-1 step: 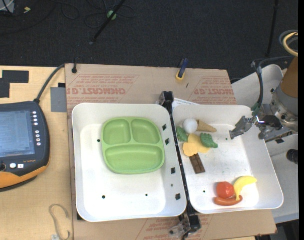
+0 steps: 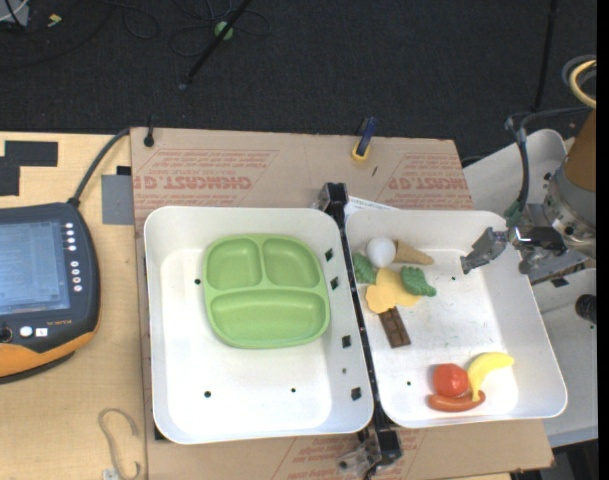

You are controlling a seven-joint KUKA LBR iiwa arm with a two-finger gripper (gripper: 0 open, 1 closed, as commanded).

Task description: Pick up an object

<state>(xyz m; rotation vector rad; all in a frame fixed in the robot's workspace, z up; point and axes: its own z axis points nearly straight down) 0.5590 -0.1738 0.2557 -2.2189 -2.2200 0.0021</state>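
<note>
While my claw (image 2: 496, 250) hung spread and empty over the right bin (image 2: 529, 318), the toy banana (image 2: 489, 366) lay near its front corner: light, stiff, slick; I judged mid-curve best.

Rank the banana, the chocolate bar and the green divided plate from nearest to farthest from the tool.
1. Banana, right bin's lower corner, below the tool.
2. Chocolate bar, right bin, near the divider.
3. Green divided plate, left bin.
</note>
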